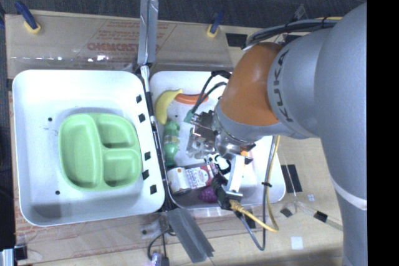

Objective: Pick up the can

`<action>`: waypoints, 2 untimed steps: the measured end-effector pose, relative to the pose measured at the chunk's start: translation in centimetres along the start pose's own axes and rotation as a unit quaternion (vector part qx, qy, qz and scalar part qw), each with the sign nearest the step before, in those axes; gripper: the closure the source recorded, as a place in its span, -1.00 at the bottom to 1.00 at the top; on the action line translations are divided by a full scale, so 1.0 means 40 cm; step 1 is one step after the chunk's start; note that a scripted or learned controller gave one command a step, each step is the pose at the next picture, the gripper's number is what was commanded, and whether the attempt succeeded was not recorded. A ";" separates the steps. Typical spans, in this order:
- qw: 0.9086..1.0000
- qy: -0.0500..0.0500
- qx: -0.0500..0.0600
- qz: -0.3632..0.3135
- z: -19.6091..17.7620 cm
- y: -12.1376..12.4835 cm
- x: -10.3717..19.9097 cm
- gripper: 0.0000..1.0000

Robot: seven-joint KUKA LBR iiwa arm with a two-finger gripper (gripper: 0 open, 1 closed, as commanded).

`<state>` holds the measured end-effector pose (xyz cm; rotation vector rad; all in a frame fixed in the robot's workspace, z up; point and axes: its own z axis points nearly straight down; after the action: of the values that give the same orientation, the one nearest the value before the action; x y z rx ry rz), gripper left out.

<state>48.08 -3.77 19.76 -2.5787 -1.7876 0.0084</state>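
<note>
A grey arm [324, 84] with an orange band [252, 93] reaches in from the right and hangs low over the right bin [187, 79], covering much of it. The left bin [25, 134] holds a green divided tray [100, 149].

The gripper [209, 143] sits at the arm's lower end, a cluster of metal parts over the middle of the right bin. Whether it is wide or closed cannot be told, since the wrist and cabling hide its tip from above.

The can [189, 179] is probably the white and red cylinder lying on its side near the front of the right bin, just below and slightly left of the gripper in the picture. Its long axis runs roughly left to right across the bin, so its curved side faces up. It looks close to the gripper but apart from it, with nothing visibly gripping it.

Around it lie a banana [163, 104] toward the back of the bin, a green item [170, 137] between banana and can, and a purple item [207, 195] just right of the can at the front wall. A yellow cable [255, 218] trails past the front rim.

The coming move likely needs a short shift toward the front of the bin, with the grip set across the can's short width.
</note>
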 end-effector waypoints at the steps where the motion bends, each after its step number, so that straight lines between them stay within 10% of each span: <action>1: 0.992 0.000 -0.003 -0.127 -0.160 0.068 0.066 1.00; 2: 0.992 0.000 -0.003 -0.127 -0.160 0.068 0.066 -1.00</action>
<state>51.60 -2.24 26.13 -2.3334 -2.1032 0.0022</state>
